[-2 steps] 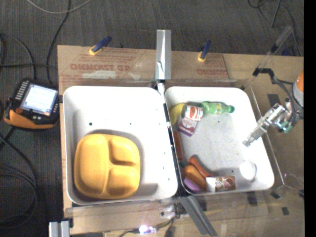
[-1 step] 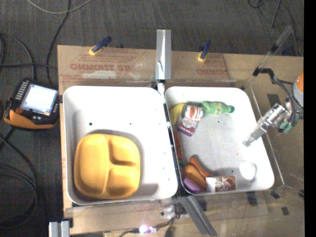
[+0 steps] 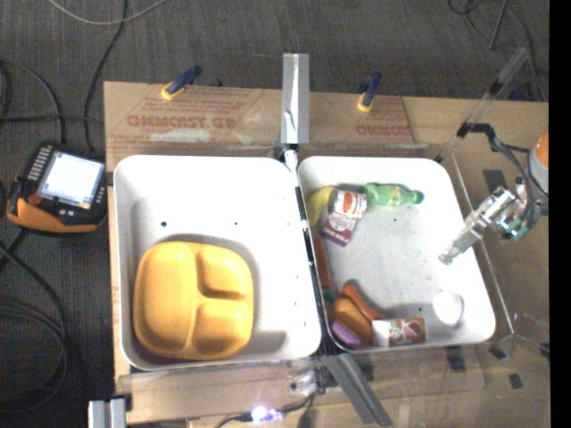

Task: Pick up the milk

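Note:
The milk [image 3: 399,332] is a small white carton with red print. It lies on its side against the front wall of the right bin [image 3: 473,275], beside an orange sausage-like piece and a purple one. My gripper [image 3: 449,253] hangs over the right side of that bin, slanting down to the left. It is well behind and to the right of the milk and apart from it, with nothing visibly held.
A white round item [image 3: 448,308] lies just right of the milk. A green bottle [image 3: 391,194], a can [image 3: 347,204], a yellow fruit [image 3: 318,205] and a purple packet [image 3: 338,229] crowd the back left. The left bin holds a yellow divided plate [image 3: 194,298].

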Controlling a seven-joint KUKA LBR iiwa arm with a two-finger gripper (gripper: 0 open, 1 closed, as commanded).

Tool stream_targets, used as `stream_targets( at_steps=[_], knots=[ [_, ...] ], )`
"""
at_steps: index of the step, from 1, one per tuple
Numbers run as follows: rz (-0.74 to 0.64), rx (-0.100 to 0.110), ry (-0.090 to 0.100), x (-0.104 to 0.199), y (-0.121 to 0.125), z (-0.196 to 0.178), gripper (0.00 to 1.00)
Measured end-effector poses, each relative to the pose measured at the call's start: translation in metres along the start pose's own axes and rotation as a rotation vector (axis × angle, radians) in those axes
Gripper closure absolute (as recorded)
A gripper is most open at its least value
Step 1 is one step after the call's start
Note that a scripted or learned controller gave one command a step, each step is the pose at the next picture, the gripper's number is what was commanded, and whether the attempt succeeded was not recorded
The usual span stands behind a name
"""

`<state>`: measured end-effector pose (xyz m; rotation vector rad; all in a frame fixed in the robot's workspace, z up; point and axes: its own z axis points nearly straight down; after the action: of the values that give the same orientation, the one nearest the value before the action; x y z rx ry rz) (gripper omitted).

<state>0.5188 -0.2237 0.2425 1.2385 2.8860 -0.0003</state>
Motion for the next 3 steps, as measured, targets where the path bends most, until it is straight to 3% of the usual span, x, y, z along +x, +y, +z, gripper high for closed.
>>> stream_targets(
  at_steps=[1,2,3],
  knots=[
    [-0.451,-0.001,0.002,-0.019,0.04,0.1,0.0],
    [-0.655,-0.001,0.002,-0.003,0.073,0.108,0.0],
    [-0.719,0.0,-0.001,-0.011,0.064,-0.002,0.0]
  ],
)
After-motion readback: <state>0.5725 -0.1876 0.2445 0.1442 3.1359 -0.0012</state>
